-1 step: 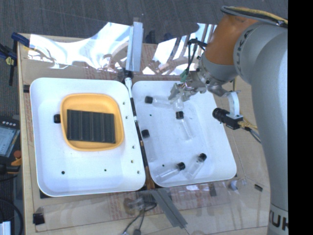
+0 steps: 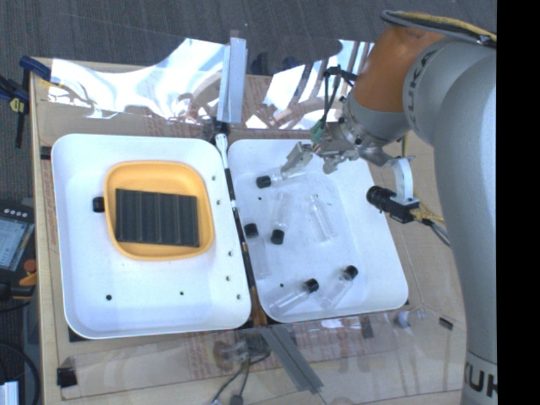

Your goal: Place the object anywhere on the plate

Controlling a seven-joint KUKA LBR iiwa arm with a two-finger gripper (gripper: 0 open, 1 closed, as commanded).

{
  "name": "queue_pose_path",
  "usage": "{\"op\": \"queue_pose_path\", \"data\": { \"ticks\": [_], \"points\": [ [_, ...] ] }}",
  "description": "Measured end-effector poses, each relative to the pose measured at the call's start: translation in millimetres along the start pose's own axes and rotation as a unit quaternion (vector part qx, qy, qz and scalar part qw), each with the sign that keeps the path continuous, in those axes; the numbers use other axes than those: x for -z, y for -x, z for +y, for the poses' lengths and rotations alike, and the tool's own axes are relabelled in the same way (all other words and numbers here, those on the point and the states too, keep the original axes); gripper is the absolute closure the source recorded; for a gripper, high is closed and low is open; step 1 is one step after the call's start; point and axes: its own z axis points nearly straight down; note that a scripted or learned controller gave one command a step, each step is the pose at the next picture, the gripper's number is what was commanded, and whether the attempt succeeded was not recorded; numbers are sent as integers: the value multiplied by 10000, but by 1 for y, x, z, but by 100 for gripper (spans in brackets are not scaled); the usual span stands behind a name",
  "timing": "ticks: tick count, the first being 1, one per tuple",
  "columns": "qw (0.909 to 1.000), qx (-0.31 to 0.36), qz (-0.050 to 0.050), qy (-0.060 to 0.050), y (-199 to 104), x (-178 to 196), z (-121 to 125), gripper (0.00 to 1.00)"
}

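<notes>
Scene: a table [image 2: 51, 226] seen from above at a slant, carrying two shallow white bins side by side.
Left bin [image 2: 84, 294]: holds a yellow plate [image 2: 126, 184] with a dark ribbed rectangular insert [image 2: 159, 218] lying in its middle. A small black piece [image 2: 99, 204] sits just beside the plate's left rim.
Right bin [image 2: 375, 260]: holds several clear plastic vials with black caps, scattered and lying on their sides.
Vials: one [image 2: 272, 178] near the bin's upper left, close to the gripper; one [image 2: 279, 224] toward the middle; a faint clear one [image 2: 321, 219] beside it; two near the front edge [image 2: 297, 294] [image 2: 339, 283]. A loose black cap [image 2: 251, 230] lies near the bin's left wall.
Arm: grey with an orange band [image 2: 392, 66], reaching in from the right over the far side of the right bin.
Gripper [image 2: 310, 157]: low over the upper part of the right bin, fingers slightly apart, with nothing visibly between them.
Task objects: the vials are all in the right bin, well apart from the plate.
</notes>
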Motion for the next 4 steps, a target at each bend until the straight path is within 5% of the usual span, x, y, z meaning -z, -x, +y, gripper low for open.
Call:
{"op": "queue_pose_path", "data": {
  "ticks": [1, 2, 3, 4],
  "points": [
    [9873, 1589, 2, -10, -7, -2, -19, 0],
    [9505, 3109, 2, -8, -23, -5, -34, 0],
    [9411, 3381, -14, 12, -121, 52, -30, 0],
    [8830, 4694, 0, -9, -128, -12, -16, 0]
  ]
}}
